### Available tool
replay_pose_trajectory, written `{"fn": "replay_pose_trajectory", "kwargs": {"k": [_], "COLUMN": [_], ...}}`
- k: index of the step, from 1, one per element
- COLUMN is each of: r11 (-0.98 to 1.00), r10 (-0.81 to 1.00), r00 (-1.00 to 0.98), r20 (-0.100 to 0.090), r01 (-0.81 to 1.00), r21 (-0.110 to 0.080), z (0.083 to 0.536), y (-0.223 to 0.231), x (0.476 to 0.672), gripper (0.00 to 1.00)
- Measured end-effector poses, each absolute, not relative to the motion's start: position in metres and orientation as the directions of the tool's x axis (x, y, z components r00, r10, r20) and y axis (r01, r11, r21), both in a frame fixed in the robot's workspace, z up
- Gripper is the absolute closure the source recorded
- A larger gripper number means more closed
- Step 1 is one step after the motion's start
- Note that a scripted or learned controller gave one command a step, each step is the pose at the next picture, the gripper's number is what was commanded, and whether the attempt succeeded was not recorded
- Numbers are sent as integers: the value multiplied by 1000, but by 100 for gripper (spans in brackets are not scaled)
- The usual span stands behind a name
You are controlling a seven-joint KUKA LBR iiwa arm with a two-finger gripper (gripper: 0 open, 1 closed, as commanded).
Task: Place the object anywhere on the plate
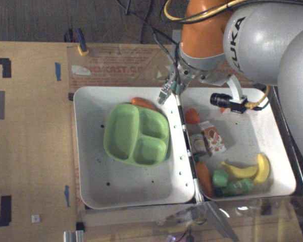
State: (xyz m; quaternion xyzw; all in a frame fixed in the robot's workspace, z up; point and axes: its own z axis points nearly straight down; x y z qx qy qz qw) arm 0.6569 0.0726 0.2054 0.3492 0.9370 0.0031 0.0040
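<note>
Across a tan wooden bench marked with black tape corners and small blue tape strips, two shallow white bins sit side by side, with dark floor and loose black cables beyond the far edge. Inside the left bin rests a lime-green plastic plate, rounded at the corners and split into three compartments, its surface smooth and matte. Just beyond the plate's far rim lies an orange carrot-shaped toy, slim and tapered, resting on the bin floor and touching or nearly touching the plate's edge, not on it.

Within the right bin are a round red-orange tomato-like piece, a small printed carton beside a tin can, a second orange carrot along the near left wall, a green object and a yellow banana.

Reaching in from the right, the grey arm with its glossy orange band hangs over the far end of the divider between the bins. Its gripper sits just right of the carrot-shaped toy and above it, nothing visibly between its fingers; whether it is spread or closed cannot be told.
</note>
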Motion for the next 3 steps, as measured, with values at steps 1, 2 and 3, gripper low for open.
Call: {"fn": "replay_pose_trajectory", "kwargs": {"k": [1, 2, 3], "r11": [785, 854, 841], "r10": [619, 521, 541], "r00": [-785, -854, -841], "r20": [-1, 0, -3], "r01": [619, 521, 541], "r21": [3, 1, 5], "z": [213, 193, 202], "y": [128, 181, 226], "x": [612, 577, 600], "gripper": [100, 100, 100]}}
